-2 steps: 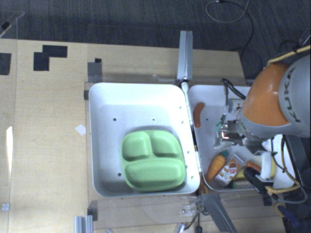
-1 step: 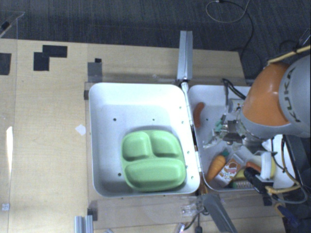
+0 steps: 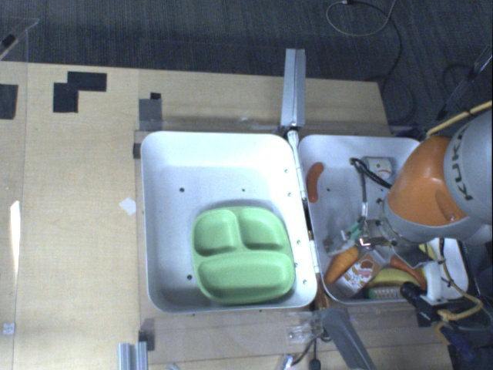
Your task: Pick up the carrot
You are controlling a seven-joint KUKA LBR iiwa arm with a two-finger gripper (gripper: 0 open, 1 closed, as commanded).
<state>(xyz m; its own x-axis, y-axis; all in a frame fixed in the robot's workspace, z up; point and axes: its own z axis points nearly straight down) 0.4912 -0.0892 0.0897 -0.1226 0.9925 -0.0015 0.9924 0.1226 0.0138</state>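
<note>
We see the two-finger gripper [image 3: 363, 236] low in the right-hand white bin [image 3: 339, 154], hanging under the grey arm's bulky orange band [image 3: 426, 185], which covers much of that bin's right half. The wrist and cables crowd the tool, so we cannot tell how it stands, and nothing visibly sits in its grasp. A small red glow shows at its tip, just above the clutter at the bin's near edge.

The stubby orange carrot [image 3: 340, 265] lies in the near left part of the same bin, tilted so that its upper end points toward the gripper. The upper end is just beside the tool's tip, though we cannot tell whether the two touch. The lower end rests close to the bin's near wall.

Just right of the carrot we make out a small white packet with red print [image 3: 359, 276], and further right a yellow banana-like piece [image 3: 394, 277] lying along the near wall, partly under the arm. A slim red sausage-shaped item [image 3: 314, 181] lies upright in the picture near the bin's left wall, well apart from the carrot.

The left-hand white bin [image 3: 177, 168] holds a light green plastic tray with three compartments [image 3: 243, 253], set toward its near right corner. Both bins sit on the pale wooden bench [image 3: 69, 230], with a grey metal rail [image 3: 293, 87] rising between them at the far side.
</note>
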